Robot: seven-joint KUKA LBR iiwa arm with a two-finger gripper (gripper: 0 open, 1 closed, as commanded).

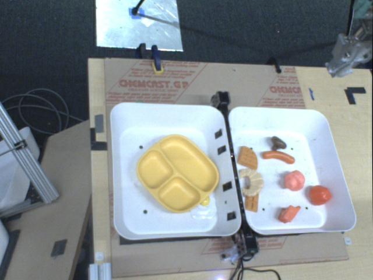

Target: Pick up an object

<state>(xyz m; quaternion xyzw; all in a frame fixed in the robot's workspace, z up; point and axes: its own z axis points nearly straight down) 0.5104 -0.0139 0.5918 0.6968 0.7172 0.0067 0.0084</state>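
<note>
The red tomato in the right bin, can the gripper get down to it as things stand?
Probably yes: the tomato lies apart from its neighbours near the bin's right wall, uncovered, and the gripper is up on that side.

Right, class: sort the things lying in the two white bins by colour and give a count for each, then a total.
Yellow: 1, the divided tray
Red or orange-red: 3
Pink: 1
Tan or cream: 3
Brown: 1
Total: 9
</note>
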